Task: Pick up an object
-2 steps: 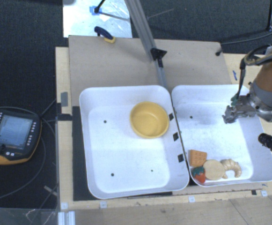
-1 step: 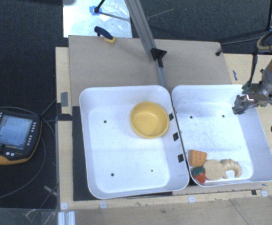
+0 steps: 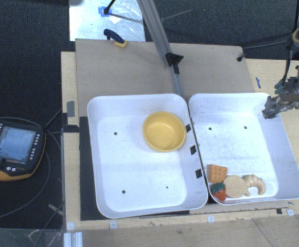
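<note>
Nothing picked yet: the pincer (image 3: 270,110) hangs at the right bin's (image 3: 242,133) far rim (its opening can't be told), well apart from the toys (image 3: 235,184) in the near corner.

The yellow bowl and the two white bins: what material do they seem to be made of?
The round yellow bowl looks like moulded plastic, with a smooth, even colour and a soft sheen on its rim. The left white bin and the right white bin look like thin formed plastic, matte, with rounded corners. This could also be coated metal.
</note>
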`<state>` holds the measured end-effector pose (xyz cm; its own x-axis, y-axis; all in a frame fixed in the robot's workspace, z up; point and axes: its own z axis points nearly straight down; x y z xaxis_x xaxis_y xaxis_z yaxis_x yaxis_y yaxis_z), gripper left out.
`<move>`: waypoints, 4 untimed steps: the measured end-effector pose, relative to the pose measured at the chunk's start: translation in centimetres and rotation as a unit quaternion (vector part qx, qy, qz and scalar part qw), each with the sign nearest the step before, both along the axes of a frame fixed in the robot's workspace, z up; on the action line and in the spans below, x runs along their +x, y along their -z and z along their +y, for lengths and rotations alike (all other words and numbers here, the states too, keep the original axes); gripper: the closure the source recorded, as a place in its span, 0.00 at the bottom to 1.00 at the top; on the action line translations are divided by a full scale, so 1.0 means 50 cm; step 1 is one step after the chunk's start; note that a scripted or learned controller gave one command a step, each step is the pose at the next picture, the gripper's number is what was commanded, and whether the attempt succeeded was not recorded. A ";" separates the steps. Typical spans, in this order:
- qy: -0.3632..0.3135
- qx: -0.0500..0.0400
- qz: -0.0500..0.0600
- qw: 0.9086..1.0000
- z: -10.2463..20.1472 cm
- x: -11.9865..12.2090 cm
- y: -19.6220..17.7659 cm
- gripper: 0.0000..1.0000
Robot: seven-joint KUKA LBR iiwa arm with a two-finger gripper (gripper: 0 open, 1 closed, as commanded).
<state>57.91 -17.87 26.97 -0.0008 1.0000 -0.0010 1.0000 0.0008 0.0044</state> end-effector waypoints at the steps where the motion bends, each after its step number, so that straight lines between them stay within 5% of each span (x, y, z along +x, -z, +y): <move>1: -0.002 0.001 0.002 1.000 0.120 0.034 0.005 1.00; 4: -0.002 0.001 0.002 1.000 0.476 0.100 0.044 1.00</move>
